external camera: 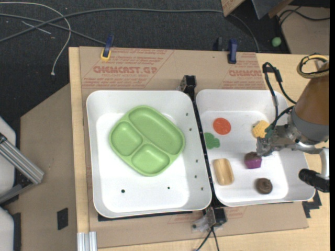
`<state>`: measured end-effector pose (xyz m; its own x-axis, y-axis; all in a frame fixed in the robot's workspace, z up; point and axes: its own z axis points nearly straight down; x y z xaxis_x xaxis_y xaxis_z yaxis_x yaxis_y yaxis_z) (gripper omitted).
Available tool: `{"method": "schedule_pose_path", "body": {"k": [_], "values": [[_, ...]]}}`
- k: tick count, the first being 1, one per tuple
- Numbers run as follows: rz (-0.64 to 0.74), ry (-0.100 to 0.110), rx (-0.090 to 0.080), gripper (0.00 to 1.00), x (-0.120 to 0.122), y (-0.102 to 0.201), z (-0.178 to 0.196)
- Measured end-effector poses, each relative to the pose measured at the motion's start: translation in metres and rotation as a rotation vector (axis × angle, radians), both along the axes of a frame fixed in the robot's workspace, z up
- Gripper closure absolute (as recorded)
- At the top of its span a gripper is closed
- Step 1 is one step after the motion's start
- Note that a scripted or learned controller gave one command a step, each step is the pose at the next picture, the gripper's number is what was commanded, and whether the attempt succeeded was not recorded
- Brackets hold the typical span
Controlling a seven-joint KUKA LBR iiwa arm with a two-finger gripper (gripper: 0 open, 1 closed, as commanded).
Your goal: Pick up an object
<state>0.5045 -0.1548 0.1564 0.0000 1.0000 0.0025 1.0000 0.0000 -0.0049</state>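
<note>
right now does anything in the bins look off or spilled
Nothing spilled or broken. The green tray sits turned at a slant in the left bin, not square to its walls. In the right bin the small items lie loosely scattered, and the gripper hangs right over the purple block.

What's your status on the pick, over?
Gripper low in right bin, right above purple piece. Grasp unconfirmed. Yellow piece close behind; brown ball in front.
</note>
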Motion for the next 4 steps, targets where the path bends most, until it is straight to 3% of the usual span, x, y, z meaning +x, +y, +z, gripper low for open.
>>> {"method": "schedule_pose_path", "body": {"k": [1,2,4], "values": [[-0.001,0.000,-0.001,0.00,-0.001,-0.007,-0.060],[-0.001,-0.006,-0.001,1.00,0.001,-0.006,-0.046],[0.001,-0.011,-0.004,1.00,-0.001,0.000,0.056]]}}
